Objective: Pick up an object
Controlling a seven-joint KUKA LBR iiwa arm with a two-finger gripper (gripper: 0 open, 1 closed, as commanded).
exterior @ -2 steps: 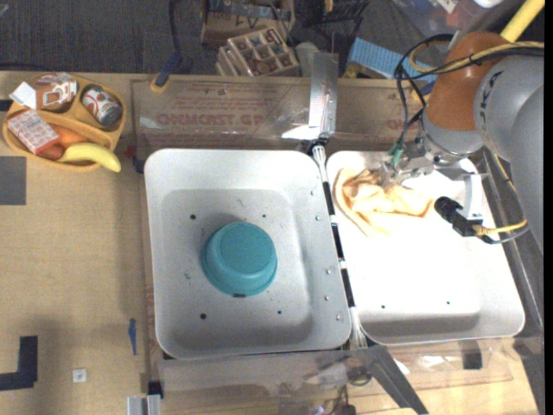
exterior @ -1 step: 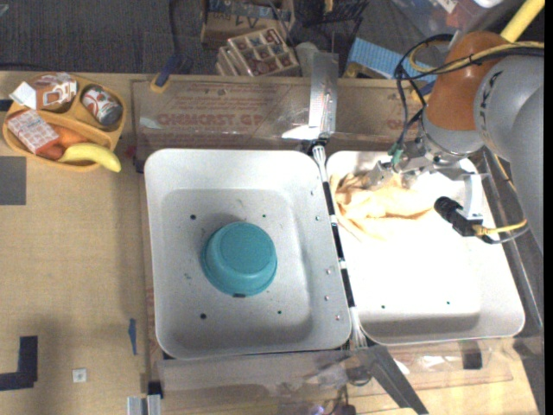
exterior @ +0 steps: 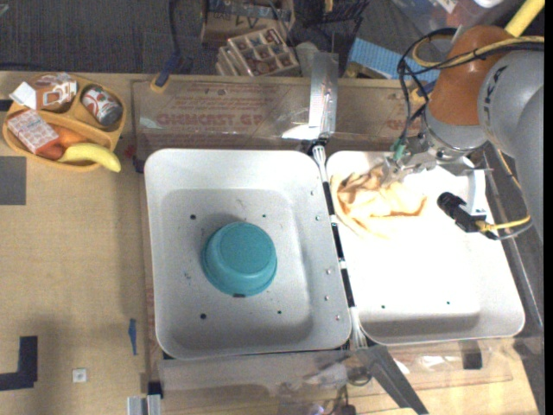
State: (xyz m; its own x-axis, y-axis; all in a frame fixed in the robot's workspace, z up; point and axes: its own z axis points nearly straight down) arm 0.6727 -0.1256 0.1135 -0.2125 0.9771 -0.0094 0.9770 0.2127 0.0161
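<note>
Toward the upper right of the frame, the grey robot arm with an orange band (exterior: 484, 76) reaches down into the right-hand shallow white bin (exterior: 441, 301), and its claw (exterior: 400, 161) hangs low over that bin's upper left corner. Just beneath and left of the claw lies a crumpled pale cloth with orange streaks (exterior: 376, 199), bunched against the bin's left wall; its upper edge rises toward the claw and looks to be touching it. Whether the claw is spread, pressed together or pinching the cloth cannot be told from this angle. Left of centre, the left-hand shallow white bin (exterior: 168, 223) holds a round teal plastic bowl (exterior: 240, 258), turned upside down near its middle, well apart from the cloth. At the upper left of the frame a yellow tray (exterior: 17, 135) sits on the wooden bench (exterior: 69, 284), carrying a yellow banana (exterior: 91, 154) and some small packets
</note>
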